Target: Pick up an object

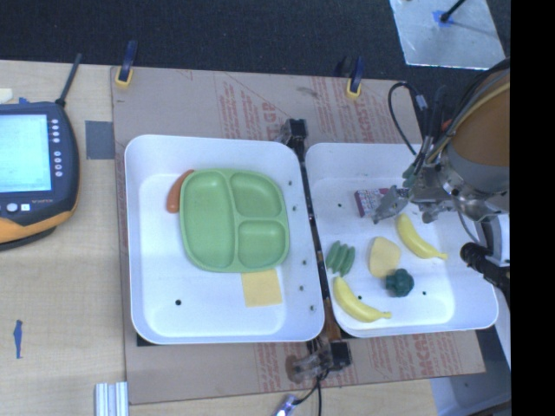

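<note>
My gripper (408, 211) is over the upper middle of the right bin (468, 319), open, with nothing between its fingers. One fingertip (384, 210) is just right of a small maroon packet (368, 200). The other points down at the top of a yellow banana (420, 237). Below lie a pale yellow wedge (383, 256), a dark green lump (399, 282), a green ridged vegetable (340, 257) and a second banana (358, 302).
The left bin (152, 310) holds a green divided plate (234, 220), an orange sausage (176, 191) tucked at its left rim, and a yellow square slice (262, 288). A handheld control pendant (30, 167) lies at the far left of the bench.
</note>
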You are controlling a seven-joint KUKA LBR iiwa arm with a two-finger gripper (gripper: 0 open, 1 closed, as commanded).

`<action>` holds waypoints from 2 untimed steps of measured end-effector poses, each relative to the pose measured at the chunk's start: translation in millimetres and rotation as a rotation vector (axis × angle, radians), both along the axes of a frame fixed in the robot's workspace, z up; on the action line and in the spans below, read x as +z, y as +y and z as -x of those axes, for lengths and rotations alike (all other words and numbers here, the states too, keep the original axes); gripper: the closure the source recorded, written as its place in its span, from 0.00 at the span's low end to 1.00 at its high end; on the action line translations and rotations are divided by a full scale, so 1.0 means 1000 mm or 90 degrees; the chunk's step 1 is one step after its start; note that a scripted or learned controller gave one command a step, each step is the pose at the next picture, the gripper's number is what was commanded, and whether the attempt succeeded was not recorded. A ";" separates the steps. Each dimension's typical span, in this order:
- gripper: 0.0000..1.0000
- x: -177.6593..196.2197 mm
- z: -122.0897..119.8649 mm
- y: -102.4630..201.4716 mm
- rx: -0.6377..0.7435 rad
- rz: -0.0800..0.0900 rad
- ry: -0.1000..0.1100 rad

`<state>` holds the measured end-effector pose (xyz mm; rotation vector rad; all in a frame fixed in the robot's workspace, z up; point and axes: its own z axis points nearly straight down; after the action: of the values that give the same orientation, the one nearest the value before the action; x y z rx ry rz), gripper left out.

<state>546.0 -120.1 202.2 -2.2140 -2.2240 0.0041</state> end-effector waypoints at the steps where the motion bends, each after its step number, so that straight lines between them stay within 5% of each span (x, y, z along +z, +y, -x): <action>1: 0.00 -0.095 -0.004 -0.056 0.000 0.001 0.001; 2: 0.00 -0.111 0.033 -0.042 0.001 0.000 0.001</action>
<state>513.4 -161.9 91.2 -2.2126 -2.2247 0.0050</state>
